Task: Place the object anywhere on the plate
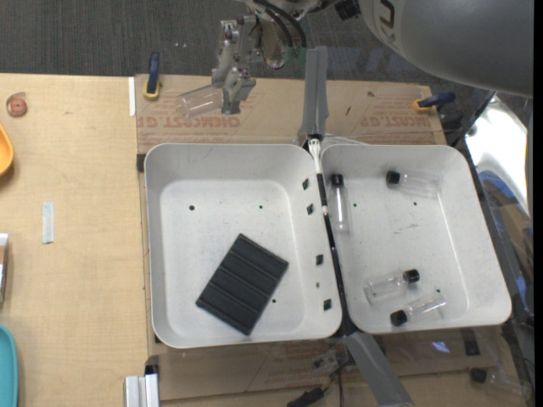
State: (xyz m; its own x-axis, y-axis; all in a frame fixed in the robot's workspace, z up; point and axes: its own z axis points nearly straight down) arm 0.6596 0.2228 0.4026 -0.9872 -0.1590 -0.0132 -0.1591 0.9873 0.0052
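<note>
The gripper [232,100] is seen up behind the two shallow white bins, over the brown cardboard sheet [373,113]. A clear plastic tube [199,103] is seen right at its tip. It cannot be told how wide the gripper is open, or if the tube is truly gripped. It is probably kept high so the bin walls are not bumped.

One flat black ribbed plate [243,282] is laid in the left bin [157,227], ready for the drop. Four clear tubes with black caps are counted in the right bin [475,227], so five tubes in all.
</note>
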